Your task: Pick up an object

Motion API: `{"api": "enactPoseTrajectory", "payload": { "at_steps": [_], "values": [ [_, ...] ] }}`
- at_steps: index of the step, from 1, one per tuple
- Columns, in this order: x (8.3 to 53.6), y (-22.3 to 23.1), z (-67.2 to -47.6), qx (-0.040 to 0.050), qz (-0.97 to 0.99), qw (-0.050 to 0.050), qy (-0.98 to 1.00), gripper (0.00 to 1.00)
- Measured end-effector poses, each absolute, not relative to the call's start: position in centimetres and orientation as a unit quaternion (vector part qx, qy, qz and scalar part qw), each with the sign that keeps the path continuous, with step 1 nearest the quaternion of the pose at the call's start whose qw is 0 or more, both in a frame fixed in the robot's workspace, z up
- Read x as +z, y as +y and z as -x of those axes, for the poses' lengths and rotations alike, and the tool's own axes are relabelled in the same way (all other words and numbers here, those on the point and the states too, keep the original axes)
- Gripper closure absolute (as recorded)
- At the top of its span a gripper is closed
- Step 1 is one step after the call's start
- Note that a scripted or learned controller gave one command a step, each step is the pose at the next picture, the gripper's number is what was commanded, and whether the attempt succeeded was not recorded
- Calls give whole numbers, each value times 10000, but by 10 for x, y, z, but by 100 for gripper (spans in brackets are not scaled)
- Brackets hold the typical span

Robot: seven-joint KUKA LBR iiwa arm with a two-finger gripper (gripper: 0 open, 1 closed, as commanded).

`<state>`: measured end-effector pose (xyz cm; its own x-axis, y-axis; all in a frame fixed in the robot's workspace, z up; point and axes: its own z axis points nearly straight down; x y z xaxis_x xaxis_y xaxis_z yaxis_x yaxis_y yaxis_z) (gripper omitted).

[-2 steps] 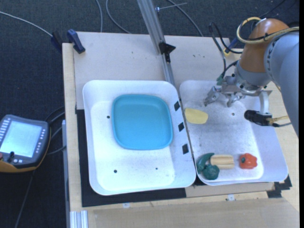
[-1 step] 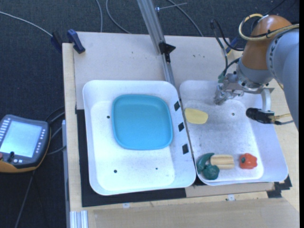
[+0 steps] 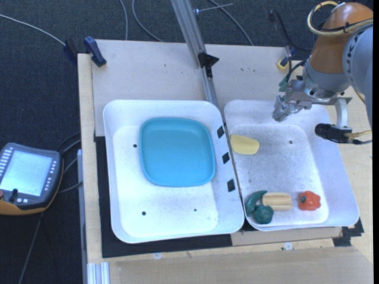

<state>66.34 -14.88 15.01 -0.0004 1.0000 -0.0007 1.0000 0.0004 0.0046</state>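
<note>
My gripper point(image 3: 282, 112) hangs over the far edge of the right bin point(image 3: 331, 158), with nothing visible between its fingers. In that bin a yellow lemon-shaped piece point(image 3: 244, 144) lies near the left wall. Along the front wall sit a dark green vegetable point(image 3: 259, 206), a tan block point(image 3: 277, 201) and a red tomato-like piece point(image 3: 308, 200). The left bin point(image 3: 121, 158) holds a turquoise plate point(image 3: 177, 151).
A slanted metal pole point(image 3: 192, 31) runs down to the divide between the bins. A blue clamp point(image 3: 95, 50) sits at the bench's far left corner. A handheld pendant point(image 3: 26, 176) lies off the bench to the left. A black cable fitting point(image 3: 331, 132) hangs beside the arm.
</note>
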Motion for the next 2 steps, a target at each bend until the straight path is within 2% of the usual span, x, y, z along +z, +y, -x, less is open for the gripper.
{"api": "enactPoseTrajectory", "payload": {
  "at_steps": [2],
  "values": [
    [251,-141,-659,15,-7069,21,7073,100]
  ]
}}
